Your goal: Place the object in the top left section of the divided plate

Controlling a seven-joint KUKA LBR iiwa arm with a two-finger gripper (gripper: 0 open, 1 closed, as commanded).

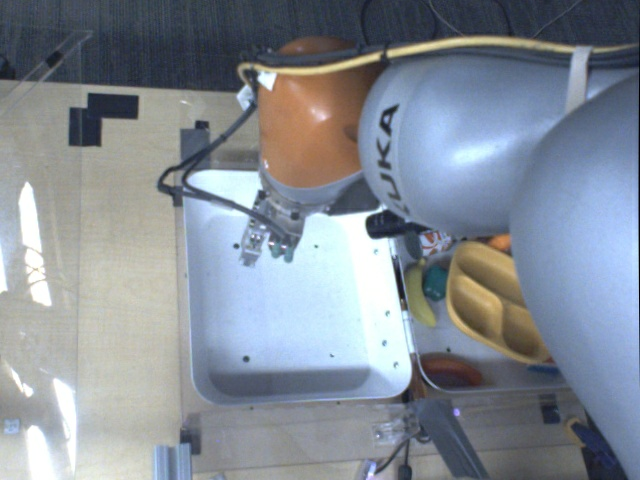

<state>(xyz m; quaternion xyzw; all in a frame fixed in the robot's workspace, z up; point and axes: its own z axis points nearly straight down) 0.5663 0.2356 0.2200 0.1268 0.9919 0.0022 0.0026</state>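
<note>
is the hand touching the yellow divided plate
Apart. In the camera view the hand hangs over the left bin, while the yellow divided plate lies in the right bin, a clear gap between them.

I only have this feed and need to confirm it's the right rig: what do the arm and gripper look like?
The arm has bulky, glossy grey rounded links with dark KUKA lettering and an orange band above the wrist. A yellow cable and black cables run along it. The gripper is small, metallic grey, with teal-tipped fingers.

Pale wooden bench (90, 298), dark carpet (150, 18), black markers (100, 116)
</note>
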